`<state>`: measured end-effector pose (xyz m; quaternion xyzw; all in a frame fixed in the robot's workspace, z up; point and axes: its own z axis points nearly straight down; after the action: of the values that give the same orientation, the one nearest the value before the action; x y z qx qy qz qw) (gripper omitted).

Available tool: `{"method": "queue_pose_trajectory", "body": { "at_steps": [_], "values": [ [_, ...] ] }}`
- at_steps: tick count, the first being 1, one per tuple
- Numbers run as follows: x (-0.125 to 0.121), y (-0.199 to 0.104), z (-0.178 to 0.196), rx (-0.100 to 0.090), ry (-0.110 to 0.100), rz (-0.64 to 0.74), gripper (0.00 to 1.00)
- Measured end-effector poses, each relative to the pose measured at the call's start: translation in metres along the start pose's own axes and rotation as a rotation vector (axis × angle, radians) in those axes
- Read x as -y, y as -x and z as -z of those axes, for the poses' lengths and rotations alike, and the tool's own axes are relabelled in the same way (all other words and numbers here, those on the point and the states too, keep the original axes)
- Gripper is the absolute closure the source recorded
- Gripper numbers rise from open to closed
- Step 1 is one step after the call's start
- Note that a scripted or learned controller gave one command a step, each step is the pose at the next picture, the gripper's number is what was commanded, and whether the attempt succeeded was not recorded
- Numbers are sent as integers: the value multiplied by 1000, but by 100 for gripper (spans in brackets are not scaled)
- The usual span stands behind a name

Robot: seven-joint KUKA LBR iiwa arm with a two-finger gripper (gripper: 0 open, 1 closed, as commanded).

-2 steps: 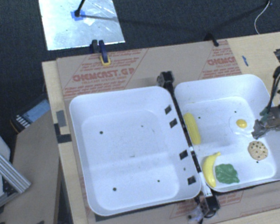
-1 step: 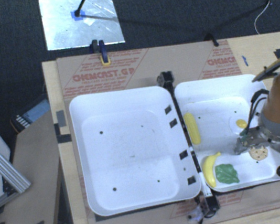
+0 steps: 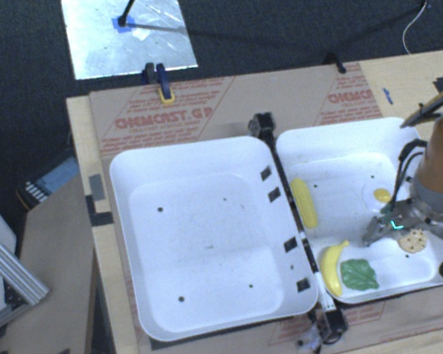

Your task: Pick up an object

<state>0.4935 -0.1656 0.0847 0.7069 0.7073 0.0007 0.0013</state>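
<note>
the left bin (image 3: 203, 242) lies bare white, so nothing there concerns the pick. past the divider, the right bin (image 3: 341, 139) holds everything: a corn cob (image 3: 303, 203) lying lengthwise against the left wall, a banana (image 3: 332, 267) curved in the near-left corner, and a green leafy piece (image 3: 359, 275) touching the banana's right side. further right sit a small yellow object (image 3: 382, 196) and a round cookie (image 3: 413, 241), both just beside the gripper (image 3: 393, 225), which hangs low over the bin floor between them. whether the pincer is open or closed, i cannot tell; the wrist hides it.

judging from this, the step in hand is the descent onto a target. to do it well, commit to one item, likely the cookie or the yellow piece, centre over it, and go straight down. the cookie is flat, so it may slip.
</note>
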Motion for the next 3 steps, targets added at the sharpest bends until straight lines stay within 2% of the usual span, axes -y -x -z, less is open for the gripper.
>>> {"method": "queue_pose_trajectory", "body": {
  "at_steps": [1, 2, 3],
  "values": [
    [-70, -34, 108, 2, 12, 10, 0],
    [-62, 47, 212, 9, 11, -5, 0],
    [-111, 39, 45, -3, -10, 6, 0]
  ]
}}
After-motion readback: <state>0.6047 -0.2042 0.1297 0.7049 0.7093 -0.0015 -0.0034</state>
